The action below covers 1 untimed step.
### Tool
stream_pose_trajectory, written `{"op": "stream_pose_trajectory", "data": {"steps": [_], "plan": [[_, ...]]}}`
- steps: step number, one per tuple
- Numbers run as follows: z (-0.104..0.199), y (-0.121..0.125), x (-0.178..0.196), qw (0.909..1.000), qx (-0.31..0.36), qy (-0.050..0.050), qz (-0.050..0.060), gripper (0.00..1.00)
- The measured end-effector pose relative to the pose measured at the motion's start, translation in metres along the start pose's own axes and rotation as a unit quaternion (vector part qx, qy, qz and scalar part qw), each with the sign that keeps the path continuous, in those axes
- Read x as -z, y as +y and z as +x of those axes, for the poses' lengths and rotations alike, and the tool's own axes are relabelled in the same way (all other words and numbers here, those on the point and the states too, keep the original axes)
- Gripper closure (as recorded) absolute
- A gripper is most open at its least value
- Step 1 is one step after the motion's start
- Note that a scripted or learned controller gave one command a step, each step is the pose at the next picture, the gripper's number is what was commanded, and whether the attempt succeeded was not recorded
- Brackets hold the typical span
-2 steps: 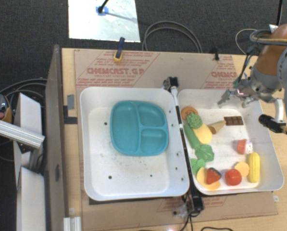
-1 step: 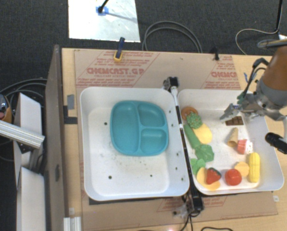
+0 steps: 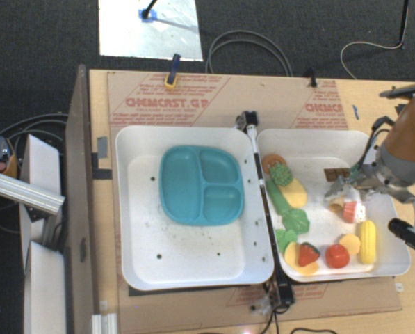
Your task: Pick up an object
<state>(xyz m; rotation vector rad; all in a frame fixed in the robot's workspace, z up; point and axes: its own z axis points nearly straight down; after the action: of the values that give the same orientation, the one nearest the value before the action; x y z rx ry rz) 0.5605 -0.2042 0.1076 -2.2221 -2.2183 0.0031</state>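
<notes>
grey pincer [image 3: 343, 185] blurs over the right bin [image 3: 311, 143], fingers indistinct.

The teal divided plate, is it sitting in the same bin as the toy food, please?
No, the teal divided plate lies in the left bin, while the toy food fills the right bin.

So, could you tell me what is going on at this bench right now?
A grey robot arm reaches in over the right bin, which holds toy food: a corn cob, a tomato, a strawberry and green vegetables. Its gripper sits low near a small pink and white piece. The left bin holds a teal divided plate.
</notes>
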Motion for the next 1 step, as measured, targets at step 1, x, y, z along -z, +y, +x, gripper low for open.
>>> {"op": "stream_pose_trajectory", "data": {"steps": [1], "plan": [[0.0271,-0.0408,-0.0247,1.0000,0.001,0.001,0.000,0.00]]}}
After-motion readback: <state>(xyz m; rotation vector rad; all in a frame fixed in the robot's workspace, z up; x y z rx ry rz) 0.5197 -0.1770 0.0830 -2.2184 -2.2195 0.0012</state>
